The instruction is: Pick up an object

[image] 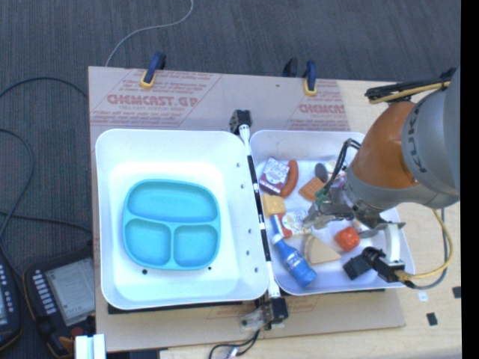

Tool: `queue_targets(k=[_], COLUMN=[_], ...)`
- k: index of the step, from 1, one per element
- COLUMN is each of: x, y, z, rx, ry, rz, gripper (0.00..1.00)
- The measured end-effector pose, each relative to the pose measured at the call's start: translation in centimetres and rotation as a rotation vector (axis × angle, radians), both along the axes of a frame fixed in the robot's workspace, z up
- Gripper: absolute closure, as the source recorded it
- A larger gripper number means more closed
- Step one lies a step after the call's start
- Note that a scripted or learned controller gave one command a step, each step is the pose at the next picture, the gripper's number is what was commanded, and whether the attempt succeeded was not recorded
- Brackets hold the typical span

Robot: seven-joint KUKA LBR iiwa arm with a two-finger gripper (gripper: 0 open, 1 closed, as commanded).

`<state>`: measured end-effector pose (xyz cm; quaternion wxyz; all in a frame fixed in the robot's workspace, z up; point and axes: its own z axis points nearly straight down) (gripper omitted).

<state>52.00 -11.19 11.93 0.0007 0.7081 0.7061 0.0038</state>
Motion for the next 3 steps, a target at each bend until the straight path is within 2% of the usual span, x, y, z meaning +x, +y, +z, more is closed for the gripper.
queue_targets(k=[1, 2, 3], x=[-0.01, 0.02, 0.01], y=[0.01, 0.01, 0.01], z=[-0.01, 0.58, 0.57], rx=[0.000, 0.001, 0.001], ry=[0.000, 0.006, 0.006], rz=[0.000, 0.001, 0.001], gripper=[0.00, 1.00, 0.00])
